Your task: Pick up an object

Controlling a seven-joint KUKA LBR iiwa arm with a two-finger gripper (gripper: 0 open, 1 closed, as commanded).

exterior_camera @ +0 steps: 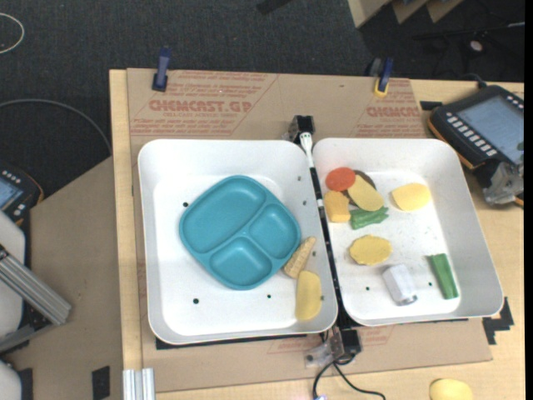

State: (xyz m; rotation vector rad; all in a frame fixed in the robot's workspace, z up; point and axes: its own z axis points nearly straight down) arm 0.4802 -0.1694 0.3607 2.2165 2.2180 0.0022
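Observation:
The right bin (pixel 466 215) holds several small toy foods: a red round piece (pixel 340 178), a yellow-brown oval piece (pixel 365 194), an orange-yellow block (pixel 336 207), a green leafy piece (pixel 368 217), a yellow lump (pixel 410 196), a yellow disc (pixel 370 250), a grey-white cylinder (pixel 400 283) and a green stick (pixel 442 275). In the left bin (pixel 158 248) lies a teal divided plate (pixel 241 232), with a tan ridged piece (pixel 300 257) and a yellow banana-like piece (pixel 308 295) beside it at the bin's front right.
The bins rest on a cardboard sheet (pixel 208 102) held by a blue clamp (pixel 161 69) and another clamp (pixel 383 75). A handheld control pendant (pixel 483 127) lies at the right. A yellow object (pixel 450 389) sits off the bench front right.

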